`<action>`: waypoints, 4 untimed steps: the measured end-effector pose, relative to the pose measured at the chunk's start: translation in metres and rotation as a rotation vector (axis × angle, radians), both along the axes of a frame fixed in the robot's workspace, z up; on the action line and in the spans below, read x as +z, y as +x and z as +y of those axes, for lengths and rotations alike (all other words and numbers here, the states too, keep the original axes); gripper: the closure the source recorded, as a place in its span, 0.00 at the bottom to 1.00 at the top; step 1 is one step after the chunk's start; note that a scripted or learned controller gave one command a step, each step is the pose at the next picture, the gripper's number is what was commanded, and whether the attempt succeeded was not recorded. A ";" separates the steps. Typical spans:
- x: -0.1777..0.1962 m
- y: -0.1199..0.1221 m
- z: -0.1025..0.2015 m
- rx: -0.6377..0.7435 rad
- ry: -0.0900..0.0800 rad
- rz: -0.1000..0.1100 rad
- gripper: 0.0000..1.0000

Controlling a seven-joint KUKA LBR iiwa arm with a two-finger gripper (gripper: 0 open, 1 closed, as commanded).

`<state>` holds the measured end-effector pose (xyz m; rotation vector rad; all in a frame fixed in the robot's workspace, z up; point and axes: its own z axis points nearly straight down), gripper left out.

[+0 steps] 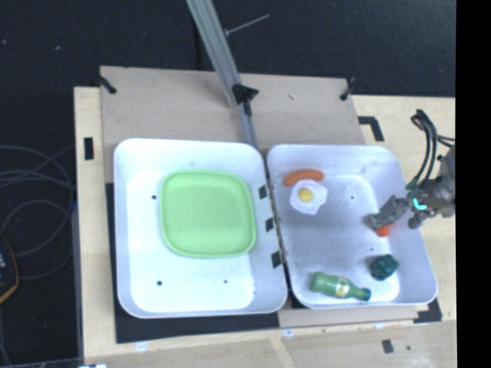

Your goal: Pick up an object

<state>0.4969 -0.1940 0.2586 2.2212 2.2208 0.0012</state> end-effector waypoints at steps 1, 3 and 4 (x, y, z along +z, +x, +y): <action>0.000 0.000 0.000 0.000 0.000 0.000 0.00; -0.092 0.002 -0.004 0.000 0.000 0.004 0.00; -0.148 0.001 -0.013 -0.001 0.001 0.005 0.00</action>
